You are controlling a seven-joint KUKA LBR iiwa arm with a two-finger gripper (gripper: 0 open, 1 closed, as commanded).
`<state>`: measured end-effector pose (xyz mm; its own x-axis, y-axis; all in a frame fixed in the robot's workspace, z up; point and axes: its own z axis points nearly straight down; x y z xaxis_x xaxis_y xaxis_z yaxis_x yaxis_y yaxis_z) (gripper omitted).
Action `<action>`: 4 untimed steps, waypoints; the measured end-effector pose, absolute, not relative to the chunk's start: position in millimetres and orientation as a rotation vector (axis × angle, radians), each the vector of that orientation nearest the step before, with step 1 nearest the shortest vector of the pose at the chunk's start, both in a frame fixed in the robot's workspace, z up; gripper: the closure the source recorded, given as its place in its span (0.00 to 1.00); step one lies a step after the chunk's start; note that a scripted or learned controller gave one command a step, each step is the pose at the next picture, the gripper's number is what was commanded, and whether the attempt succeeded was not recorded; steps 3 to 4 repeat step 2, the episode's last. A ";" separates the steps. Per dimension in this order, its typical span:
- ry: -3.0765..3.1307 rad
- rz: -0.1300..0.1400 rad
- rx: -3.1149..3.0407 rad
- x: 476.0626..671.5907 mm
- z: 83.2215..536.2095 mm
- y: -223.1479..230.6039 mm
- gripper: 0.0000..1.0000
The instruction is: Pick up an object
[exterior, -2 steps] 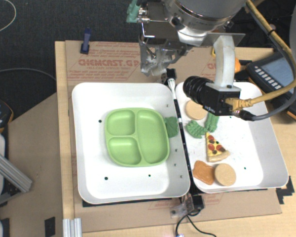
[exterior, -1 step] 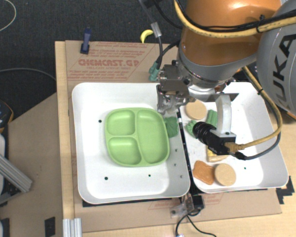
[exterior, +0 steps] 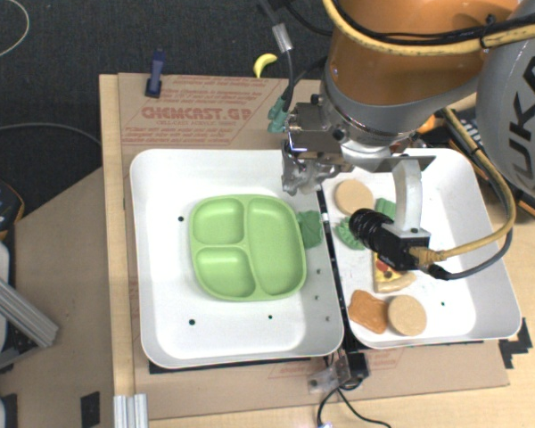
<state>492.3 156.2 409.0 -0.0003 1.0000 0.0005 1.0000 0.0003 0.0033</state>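
Observation:
My gripper [exterior: 301,178] hangs over the divide between the two white bins, at their far end. In the right bin [exterior: 481,239] lie toy foods: a round tan biscuit [exterior: 352,194] just right of the gripper, a green leafy piece [exterior: 346,232], a yellow and red slice [exterior: 392,280], an orange-brown piece [exterior: 367,310] and a second tan disc [exterior: 407,315]. Another green piece [exterior: 312,228] lies at the right edge of the left bin, below the gripper. Nothing shows between the fingers.
The left bin [exterior: 160,239] holds a light green divided plate [exterior: 247,245] in its middle. A cardboard sheet [exterior: 196,110] lies under both bins, with a blue clip [exterior: 154,74] at its far left edge. The arm's bulk covers the right bin's far corner.

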 end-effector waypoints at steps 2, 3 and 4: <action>2.220 0.008 2.216 493.2 429.5 157.2 1.00; 2.220 0.008 2.216 493.2 429.5 157.2 1.00; 2.220 0.008 2.216 493.2 429.5 157.2 1.00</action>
